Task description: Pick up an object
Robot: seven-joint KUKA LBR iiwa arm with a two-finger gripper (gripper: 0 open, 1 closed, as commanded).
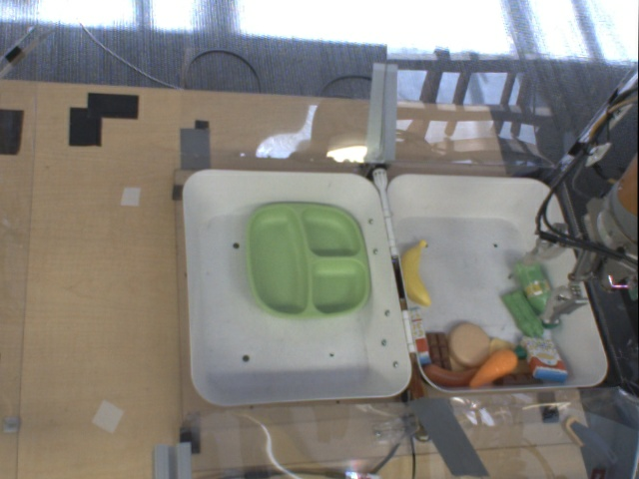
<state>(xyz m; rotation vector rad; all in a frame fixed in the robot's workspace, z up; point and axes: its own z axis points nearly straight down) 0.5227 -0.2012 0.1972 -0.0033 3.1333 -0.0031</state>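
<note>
The right bin (469,200) holds a yellow banana (415,273) near its left wall. Two green packets (527,297) lie by its right wall. Along its front edge sit a round tan piece (468,345), an orange carrot (493,368), a brown sausage (448,375), a dark chocolate bar (436,348) and a small colourful packet (547,365). My gripper (561,305) hangs at the bin's right side, just right of the green packets and above the colourful packet. Nothing is seen in its grasp.
A green divided plate (306,258) lies in the left bin (215,347). A ridge (392,267) separates the two bins. Black cables (555,208) loop from the arm over the right bin's far right corner. A metal post (381,113) stands behind the bins.
</note>
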